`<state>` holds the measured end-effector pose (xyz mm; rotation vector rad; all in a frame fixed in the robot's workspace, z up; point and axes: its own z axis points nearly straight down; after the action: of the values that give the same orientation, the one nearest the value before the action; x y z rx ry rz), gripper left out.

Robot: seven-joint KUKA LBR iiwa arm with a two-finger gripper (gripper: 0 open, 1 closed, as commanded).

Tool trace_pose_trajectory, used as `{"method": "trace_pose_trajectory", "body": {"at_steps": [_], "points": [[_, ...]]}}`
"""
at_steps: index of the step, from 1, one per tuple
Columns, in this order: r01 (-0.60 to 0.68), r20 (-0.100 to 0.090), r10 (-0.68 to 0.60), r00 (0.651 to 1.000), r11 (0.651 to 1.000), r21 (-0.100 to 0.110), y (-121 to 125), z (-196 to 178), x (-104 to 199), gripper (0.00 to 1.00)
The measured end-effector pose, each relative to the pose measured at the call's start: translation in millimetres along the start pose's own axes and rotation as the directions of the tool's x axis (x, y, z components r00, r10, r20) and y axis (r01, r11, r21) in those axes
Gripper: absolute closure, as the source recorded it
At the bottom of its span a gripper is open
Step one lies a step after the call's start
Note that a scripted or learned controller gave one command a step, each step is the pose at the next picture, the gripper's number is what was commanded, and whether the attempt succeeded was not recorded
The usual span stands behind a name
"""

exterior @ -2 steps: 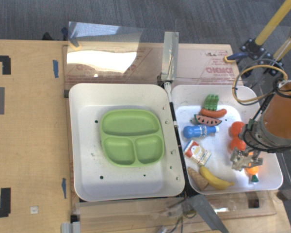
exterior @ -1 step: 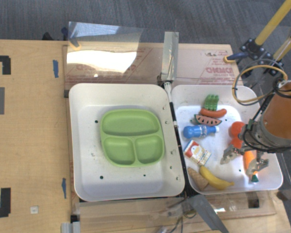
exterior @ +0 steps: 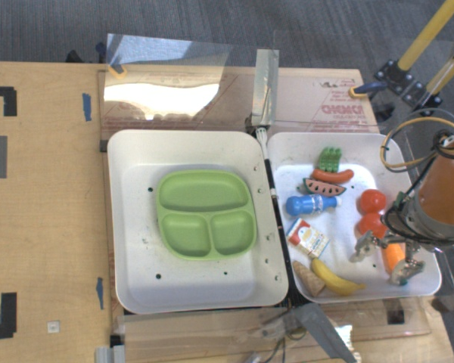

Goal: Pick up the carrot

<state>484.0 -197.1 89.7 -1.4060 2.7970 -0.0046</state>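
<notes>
A green divided plate [exterior: 206,212] sits in the left bin [exterior: 129,225]. In the right bin [exterior: 287,169], lower right of the frame, the gripper [exterior: 384,259] straddles the carrot [exterior: 393,255], fingers spread wide around it.

Bright, even light; glare on the clear sheet [exterior: 163,89].
</notes>
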Motion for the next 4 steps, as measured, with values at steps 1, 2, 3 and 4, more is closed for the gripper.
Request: {"method": "trace_pose_trajectory", "body": {"at_steps": [1, 2, 3, 4], "points": [[0.000, 0.006, 0.000, 1.000, 1.000, 0.010, -3, -13, -4, 1.00], [0.000, 0.006, -0.001, 1.000, 1.000, 0.008, -2, -12, -4, 0.00], [0.219, -0.007, -0.219, 0.976, 0.976, 0.007, 12, -1, -17, 0.00], [0.218, 0.002, -0.218, 0.976, 0.976, 0.014, 11, -13, -22, 1.00]]}}
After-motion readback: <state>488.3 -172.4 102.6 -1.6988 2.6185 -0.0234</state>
